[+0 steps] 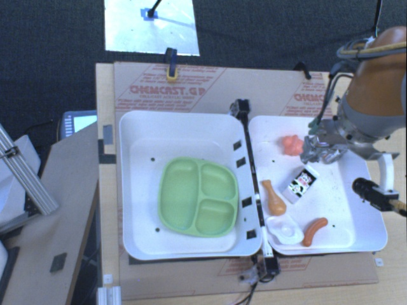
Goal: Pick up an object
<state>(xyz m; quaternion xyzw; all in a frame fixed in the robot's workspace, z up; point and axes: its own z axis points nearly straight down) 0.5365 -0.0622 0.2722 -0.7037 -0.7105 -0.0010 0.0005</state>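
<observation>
- Hovering low in the right bin (362, 202), the tool (321, 150) is hanging off the grey and orange arm (375, 88); whether it is apart or together I cannot tell, and nothing is showing in its grasp.
- The likeliest thing to pick is sitting just below the tool and a little to its left: a small carton (301, 183) with black and white print, lying tilted on the bin floor.
- I am judging the carton as light and fairly stiff, though probably crushable under a hard squeeze; taking it across its narrow sides looks best.
- A soft-looking pink lump (292, 145) is lying just left of the tool, close beside it.
- Farther below and left of the tool, an orange drumstick-shaped toy (274, 199), a white fried-egg-shaped toy (284, 229) and an orange sausage (315, 230) are lying, all probably smooth, light plastic.
- Well to the tool's left, the left bin (137, 170) is holding a green divided plate (198, 197).
</observation>
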